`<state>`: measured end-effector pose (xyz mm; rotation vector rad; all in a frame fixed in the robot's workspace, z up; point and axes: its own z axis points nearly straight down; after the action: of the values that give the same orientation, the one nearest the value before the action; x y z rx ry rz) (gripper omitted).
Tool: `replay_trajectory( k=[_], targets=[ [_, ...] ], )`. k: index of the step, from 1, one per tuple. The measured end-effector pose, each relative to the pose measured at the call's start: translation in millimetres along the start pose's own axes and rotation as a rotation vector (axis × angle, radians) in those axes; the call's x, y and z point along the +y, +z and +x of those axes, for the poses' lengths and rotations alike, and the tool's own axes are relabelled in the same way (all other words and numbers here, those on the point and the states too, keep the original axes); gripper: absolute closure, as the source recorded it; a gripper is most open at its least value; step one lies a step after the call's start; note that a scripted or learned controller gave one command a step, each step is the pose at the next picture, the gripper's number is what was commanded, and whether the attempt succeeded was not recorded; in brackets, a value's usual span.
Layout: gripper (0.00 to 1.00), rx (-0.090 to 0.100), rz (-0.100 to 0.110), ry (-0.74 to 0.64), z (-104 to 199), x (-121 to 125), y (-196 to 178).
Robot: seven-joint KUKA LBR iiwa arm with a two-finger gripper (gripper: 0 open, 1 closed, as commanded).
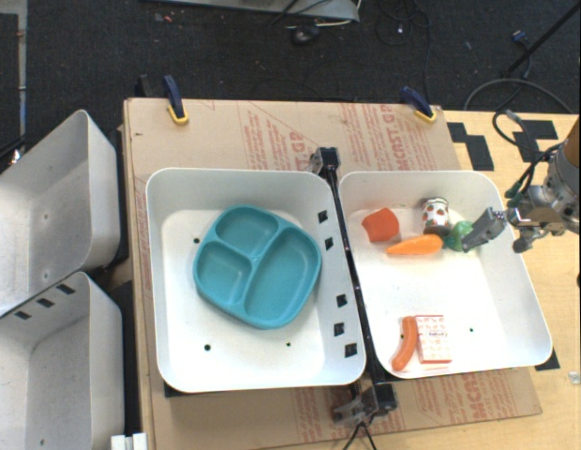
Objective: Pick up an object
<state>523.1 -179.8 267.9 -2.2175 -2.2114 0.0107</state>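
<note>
Far left, off the table [234, 125], two spare white bins [47, 279] sit stacked at an angle. The table is topped with a cardboard sheet held by two yellow-tipped clamps [176, 109] along its far edge. The left bin [169, 251] holds a teal divided plate [258, 265] with three compartments, lying flat and roughly centred, tilted diagonally in plan. A black divider strip [345, 270] runs between the two bins. The right bin [525, 298] holds the loose objects: an orange-red block [381, 224] near the far left, a toy carrot [414, 246] lying just in front of it and pointing left-right, its green top [457, 235] at the right end. Just behind the carrot's right end stands a small white cup-like item with red and dark markings [435, 215]; detail too small to identify. Toward the near edge lie an orange sausage-shaped toy [405, 343] and, touching its right side, a small white-and-red box [433, 338]. The arm enters from the right edge, and the claw [501, 225] sits over the right bin's far right part, one dark finger [482, 232] reaching beside the carrot's green top. Fingers appear spread apart, and nothing is seen between them.
</note>
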Motion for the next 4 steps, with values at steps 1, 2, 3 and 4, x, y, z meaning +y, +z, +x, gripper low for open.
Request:
replay_trajectory(
  k=[1, 2, 3, 4],
  targets=[
    [0.0, -0.003, -0.012, -0.003, 1, 2, -6],
    [0.0, -0.002, -0.009, -0.001, 0, -2, 38],
    [0.0, -0.001, -0.007, -0.001, 0, -6, 82],
    [0.0, -0.001, -0.008, -0.001, 2, 0, 127]
  ],
)
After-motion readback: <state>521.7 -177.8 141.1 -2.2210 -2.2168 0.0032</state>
